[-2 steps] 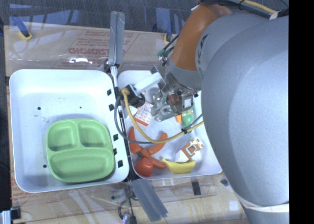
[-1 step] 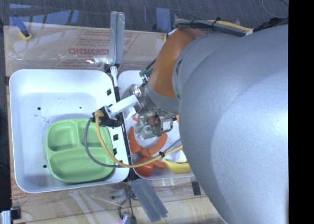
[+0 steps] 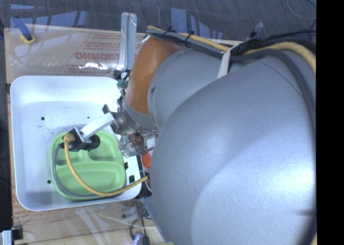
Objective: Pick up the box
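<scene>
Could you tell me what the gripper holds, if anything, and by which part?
Cannot tell: the gripper hangs beside the green box, at its right edge.

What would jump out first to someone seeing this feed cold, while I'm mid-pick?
The bulky grey arm looms over the right side of the view, with its orange band near the top middle. In the left white bin, a bright green tray lies toward the lower right part. The hand is at the tray's right edge.
</scene>
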Robot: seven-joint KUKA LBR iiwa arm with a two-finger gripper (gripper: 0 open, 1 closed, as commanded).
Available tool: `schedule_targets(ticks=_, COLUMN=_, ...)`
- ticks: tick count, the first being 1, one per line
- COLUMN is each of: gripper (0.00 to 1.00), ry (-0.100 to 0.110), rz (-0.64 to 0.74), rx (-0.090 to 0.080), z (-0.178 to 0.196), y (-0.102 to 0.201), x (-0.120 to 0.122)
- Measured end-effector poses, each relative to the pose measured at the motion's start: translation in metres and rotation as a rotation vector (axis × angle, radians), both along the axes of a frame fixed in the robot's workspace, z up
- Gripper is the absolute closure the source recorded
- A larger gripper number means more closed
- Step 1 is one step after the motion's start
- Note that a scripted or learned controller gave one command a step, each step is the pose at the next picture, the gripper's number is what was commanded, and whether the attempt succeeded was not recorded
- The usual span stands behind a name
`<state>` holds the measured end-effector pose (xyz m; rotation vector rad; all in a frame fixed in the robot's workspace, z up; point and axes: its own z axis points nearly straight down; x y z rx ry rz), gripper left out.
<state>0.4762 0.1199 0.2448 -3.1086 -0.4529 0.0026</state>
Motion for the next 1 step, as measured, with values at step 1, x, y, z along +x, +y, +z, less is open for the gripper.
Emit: schedule_targets(ticks=1, gripper=1.00, ry=0.000, rz=0.005, rx=-0.002, z=0.0096, y=-0.0001, x=0.0007)
